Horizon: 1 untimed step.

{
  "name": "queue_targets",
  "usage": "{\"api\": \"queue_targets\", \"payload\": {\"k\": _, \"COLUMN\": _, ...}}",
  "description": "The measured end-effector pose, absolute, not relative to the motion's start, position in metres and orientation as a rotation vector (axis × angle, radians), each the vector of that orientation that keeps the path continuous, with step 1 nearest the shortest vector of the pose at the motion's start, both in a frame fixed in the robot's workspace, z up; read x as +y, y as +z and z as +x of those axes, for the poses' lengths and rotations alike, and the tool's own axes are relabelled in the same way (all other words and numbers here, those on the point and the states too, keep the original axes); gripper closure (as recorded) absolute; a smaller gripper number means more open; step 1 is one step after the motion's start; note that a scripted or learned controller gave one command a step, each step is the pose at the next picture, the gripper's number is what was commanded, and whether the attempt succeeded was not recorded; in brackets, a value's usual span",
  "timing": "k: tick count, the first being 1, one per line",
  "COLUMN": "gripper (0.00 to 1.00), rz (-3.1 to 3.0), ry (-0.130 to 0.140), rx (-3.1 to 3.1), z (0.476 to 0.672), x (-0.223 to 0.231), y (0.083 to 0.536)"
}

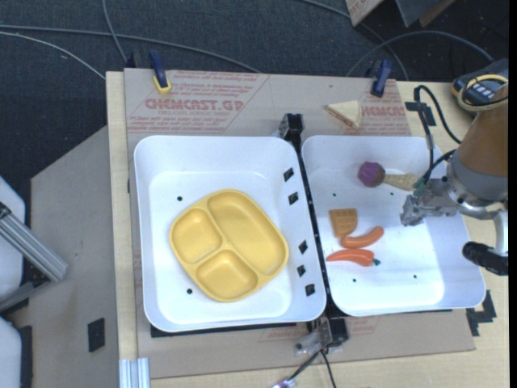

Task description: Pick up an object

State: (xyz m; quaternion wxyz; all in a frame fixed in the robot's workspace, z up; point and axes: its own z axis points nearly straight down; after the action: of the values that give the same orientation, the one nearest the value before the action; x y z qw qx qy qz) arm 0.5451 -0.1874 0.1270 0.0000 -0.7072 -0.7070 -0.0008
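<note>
- The yellow tray (229, 244) lies flat in the left bin (153, 168), far to the left of the gripper; with three hollows and a broad rim it looks placed there as a receptacle, not as something to lift.
- The waffle piece (343, 219) sits in the right bin (452, 293), left of the gripper and a little lower.
- Below it the sausage (362, 237) and the carrot (352, 256) lie nearly side by side, both left of and below the gripper (thin, long shapes, likely easiest to pinch across the middle).
- The purple ice cream cone (378, 175) lies on its side just up-left of the gripper, its cone end pointing toward it; I judge it the nearest pick.
- The gripper (410, 213) hangs low in the right bin with nothing seen between its jaws; how wide they stand I cannot tell.
</note>
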Motion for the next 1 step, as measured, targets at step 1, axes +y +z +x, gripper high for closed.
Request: {"api": "queue_targets", "payload": {"k": 1, "gripper": 1.0, "rz": -2.225, "ry": -0.006, "rx": -2.228, "z": 0.5464, "x": -0.1885, "y": 0.1919}}
